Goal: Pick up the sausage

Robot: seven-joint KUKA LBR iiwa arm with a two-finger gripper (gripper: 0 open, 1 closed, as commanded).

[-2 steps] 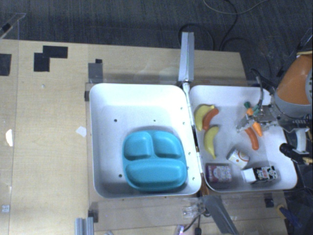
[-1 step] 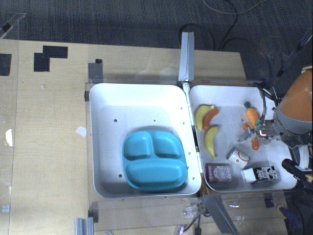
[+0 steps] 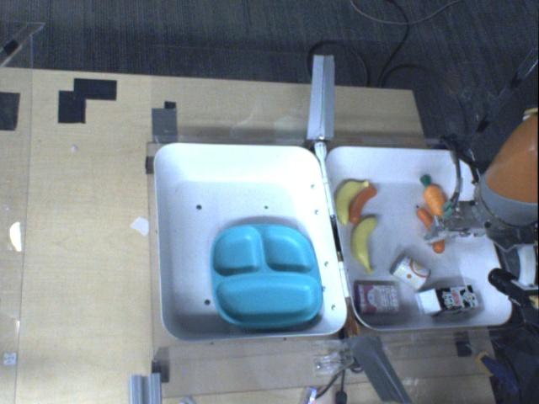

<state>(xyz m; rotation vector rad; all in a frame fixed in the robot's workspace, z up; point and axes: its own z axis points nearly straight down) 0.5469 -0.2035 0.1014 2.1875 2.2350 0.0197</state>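
1. Camera view, arm pose: we see the arm enter from the right edge, its orange band (image 3: pixel 515 171) above the right bin's (image 3: pixel 396 156) far right side.
2. Camera view, end effector: the gripper (image 3: pixel 450 222) sits low over the right part of the right bin, just beside a carrot (image 3: pixel 433 199). We cannot tell from this view what state it is in.
3. Camera view, task object: the sausage (image 3: pixel 363 200) lies in the upper left part of the right bin, resting across a yellow banana (image 3: pixel 348 197), with a second banana (image 3: pixel 362 242) just below it.
4. Relation: the sausage lies well to the left of the gripper, apart from it.
5. Left bin (image 3: pixel 177 225): it holds a blue divided tray (image 3: pixel 266 274).
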